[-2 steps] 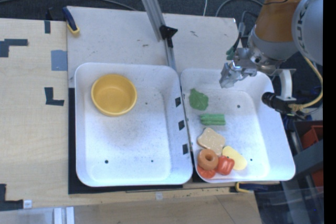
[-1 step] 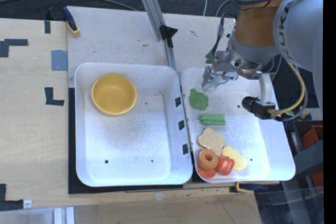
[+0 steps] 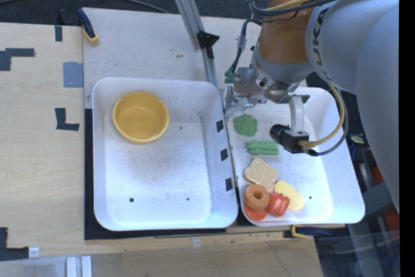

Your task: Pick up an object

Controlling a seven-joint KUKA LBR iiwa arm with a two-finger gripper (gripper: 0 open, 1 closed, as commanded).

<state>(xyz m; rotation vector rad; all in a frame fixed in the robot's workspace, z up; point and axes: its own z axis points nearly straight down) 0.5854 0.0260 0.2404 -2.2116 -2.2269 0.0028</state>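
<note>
In the right bin (image 3: 337, 204) lie small toy foods. A round green piece (image 3: 245, 124) sits near the bin's left wall, with a long green piece (image 3: 262, 148) just below it. Nearer the front are a tan bread slice (image 3: 260, 172), an orange ring (image 3: 257, 195), a red piece (image 3: 278, 204) and a yellow piece (image 3: 292, 194). My gripper (image 3: 249, 99) hangs over the back left of this bin, just above the round green piece. The wrist hides its tips.
A yellow bowl (image 3: 141, 116) stands in the back left of the left bin (image 3: 162, 204). A slanted metal pole (image 3: 188, 6) rises behind the bins. A black cable fitting (image 3: 288, 137) hangs from the wrist over the right bin.
</note>
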